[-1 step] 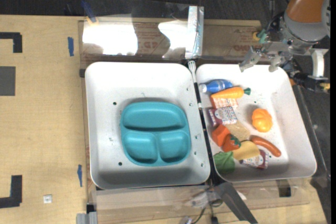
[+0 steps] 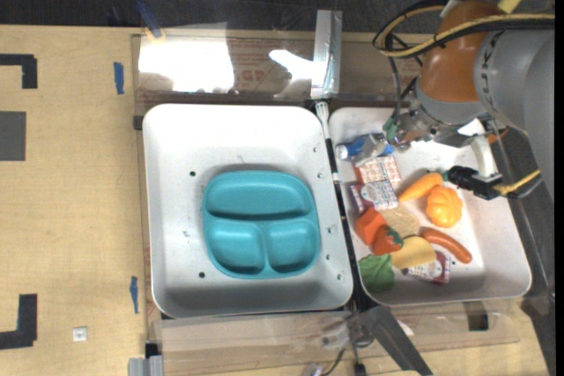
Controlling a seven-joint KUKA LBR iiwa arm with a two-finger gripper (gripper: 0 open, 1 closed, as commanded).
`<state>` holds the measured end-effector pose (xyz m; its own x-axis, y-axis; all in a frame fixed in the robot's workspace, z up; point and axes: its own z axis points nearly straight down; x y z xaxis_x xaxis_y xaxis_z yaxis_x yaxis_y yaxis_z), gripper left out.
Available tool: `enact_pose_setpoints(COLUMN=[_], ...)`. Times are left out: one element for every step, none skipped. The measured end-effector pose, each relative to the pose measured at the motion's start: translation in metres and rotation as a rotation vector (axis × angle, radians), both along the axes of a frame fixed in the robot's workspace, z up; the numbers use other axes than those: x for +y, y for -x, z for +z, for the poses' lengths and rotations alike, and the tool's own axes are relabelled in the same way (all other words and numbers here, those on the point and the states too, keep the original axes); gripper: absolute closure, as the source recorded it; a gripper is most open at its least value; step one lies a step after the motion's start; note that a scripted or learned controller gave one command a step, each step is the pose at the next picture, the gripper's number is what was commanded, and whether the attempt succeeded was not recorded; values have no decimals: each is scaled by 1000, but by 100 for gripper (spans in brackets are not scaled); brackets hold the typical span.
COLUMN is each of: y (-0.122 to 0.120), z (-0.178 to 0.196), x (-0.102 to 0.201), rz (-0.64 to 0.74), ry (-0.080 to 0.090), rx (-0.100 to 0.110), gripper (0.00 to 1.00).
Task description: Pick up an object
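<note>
Objects: toy food heaped in the right bin [image 2: 515, 264]: an orange pepper [image 2: 444, 205], a carrot [image 2: 419, 186], a sausage [image 2: 448, 245], a printed carton [image 2: 377, 179], a red piece [image 2: 374, 229] and a green piece [image 2: 377, 271] by the near-left corner.
Gripper [image 2: 405, 133]: over the right bin's far edge, above a blue-and-white item [image 2: 361, 147] that is hard to identify; finger state cannot be told.
Arm [image 2: 493, 70]: hides the bin's far-right corner.
Left bin [image 2: 167, 136]: holds a teal divided tray [image 2: 260, 222].

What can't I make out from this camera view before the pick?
- Gripper: small and dark under the arm's wrist; finger state unreadable.
- Small blue item beside it: partly covered, too blurred to identify.
- Right bin: its upper right corner lies under the arm.
- Green toy: partly under the yellow piece.
</note>
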<state>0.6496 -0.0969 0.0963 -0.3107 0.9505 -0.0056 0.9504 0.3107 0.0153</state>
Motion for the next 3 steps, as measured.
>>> enact_pose_setpoints(y=[-2,-2,62], z=[14,13,-9], x=[-2,-2,-36], rz=[-3,-2,-7], ry=[3,2,1], rx=[-7,-5,11], gripper=[100,0,0])
